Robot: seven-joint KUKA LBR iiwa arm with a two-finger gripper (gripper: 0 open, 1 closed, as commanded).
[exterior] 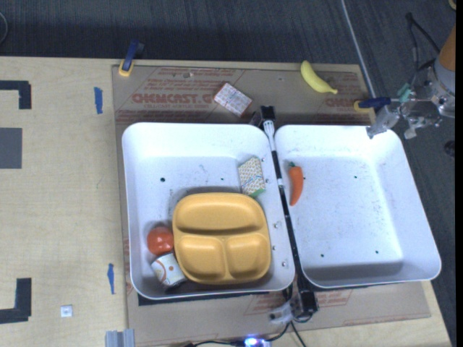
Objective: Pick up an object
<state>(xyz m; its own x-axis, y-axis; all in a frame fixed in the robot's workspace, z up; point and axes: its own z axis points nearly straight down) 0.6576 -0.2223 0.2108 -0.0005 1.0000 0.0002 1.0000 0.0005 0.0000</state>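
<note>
**Carrot alone in the right bin, gripper off at the far right corner**

The toy carrot [296,183] lies by itself in the right bin [376,262], hard against that bin's left wall and a little toward the far side, its green top pointing away and its orange body running toward the near edge. The rest of that bin's floor is bare white (speckled with small dark marks).

Across the divider, the left bin [145,150] holds the other pickable things. A yellow compartment tray [221,237] takes up most of its near half. A patterned packet [251,176] stands just beyond the tray's far right corner, close to the wall shared with the right bin. At the tray's left side sit a red ball [160,239] and, nearer still, a small white and orange cup [167,269] tipped on its side, both touching or almost touching the tray.

Outside the bins, on the cardboard sheet [181,96] beyond them, lie a banana [317,78] on the right and a small checked packet [232,98] nearer the middle.

The gripper [383,123] hangs over the far right corner of the right bin, well apart from the carrot. Whether its jaws are spread or closed cannot be told from here, and nothing is seen in its grasp.
</note>
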